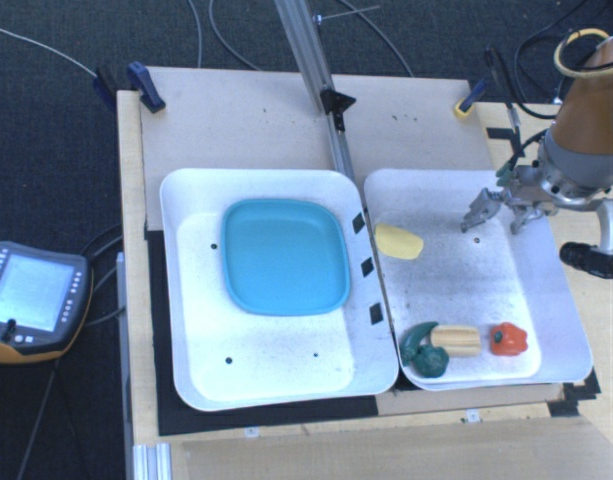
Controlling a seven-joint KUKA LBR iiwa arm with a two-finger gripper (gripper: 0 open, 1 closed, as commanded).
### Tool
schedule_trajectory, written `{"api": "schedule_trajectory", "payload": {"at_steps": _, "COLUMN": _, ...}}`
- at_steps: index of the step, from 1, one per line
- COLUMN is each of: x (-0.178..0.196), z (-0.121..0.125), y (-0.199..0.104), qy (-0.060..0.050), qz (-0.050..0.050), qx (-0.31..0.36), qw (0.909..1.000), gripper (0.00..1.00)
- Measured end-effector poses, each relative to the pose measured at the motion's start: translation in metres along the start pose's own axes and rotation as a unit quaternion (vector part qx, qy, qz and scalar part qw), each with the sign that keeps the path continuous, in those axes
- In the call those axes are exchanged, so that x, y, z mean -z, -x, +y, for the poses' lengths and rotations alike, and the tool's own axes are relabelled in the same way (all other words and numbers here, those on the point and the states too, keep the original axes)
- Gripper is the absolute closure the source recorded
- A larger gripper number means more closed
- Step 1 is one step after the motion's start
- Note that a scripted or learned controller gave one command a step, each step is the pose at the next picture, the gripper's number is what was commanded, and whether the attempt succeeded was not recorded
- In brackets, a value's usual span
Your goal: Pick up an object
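Note:
My gripper (498,218) hangs over the upper right part of the right bin (546,268), its two fingers spread open with nothing between them. A yellow lemon-shaped piece (398,242) lies near the bin's left wall, well to the left of the gripper. Along the bin's front edge sit a green pepper (424,350), a tan wooden block (456,341) and a red tomato-like piece (507,339), all clearly below the gripper.
The left bin (196,368) holds a blue square plate (286,256). A metal pole (306,48) slants down to the divide between the bins. A teach pendant (31,298) lies off the bench at left. Blue clamps (146,86) grip the bench's back corners.

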State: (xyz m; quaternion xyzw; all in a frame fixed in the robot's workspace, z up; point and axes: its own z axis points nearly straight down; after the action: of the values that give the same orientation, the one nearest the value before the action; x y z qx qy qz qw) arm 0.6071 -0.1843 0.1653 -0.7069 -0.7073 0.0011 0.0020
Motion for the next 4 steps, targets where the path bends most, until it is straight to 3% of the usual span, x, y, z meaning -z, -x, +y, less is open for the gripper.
{"api": "schedule_trajectory", "payload": {"at_steps": 1, "x": -0.049, "z": -0.01, "y": 0.0, "qy": 0.0, "qz": 0.0, "qx": 0.0, "qw": 1.0, "gripper": 0.0}}
{"api": "schedule_trajectory", "payload": {"at_steps": 2, "x": -0.071, "z": -0.01, "y": 0.0, "qy": 0.002, "qz": -0.001, "qx": 0.0, "qw": 1.0, "gripper": 0.0}}
{"api": "schedule_trajectory", "payload": {"at_steps": 3, "x": -0.059, "z": -0.01, "y": 0.0, "qy": 0.003, "qz": -0.001, "qx": 0.0, "qw": 1.0, "gripper": 1.0}}
{"api": "schedule_trajectory", "payload": {"at_steps": 4, "x": -0.015, "z": -0.012, "y": 0.004, "qy": 0.004, "qz": -0.001, "qx": 0.0, "qw": 1.0, "gripper": 1.0}}
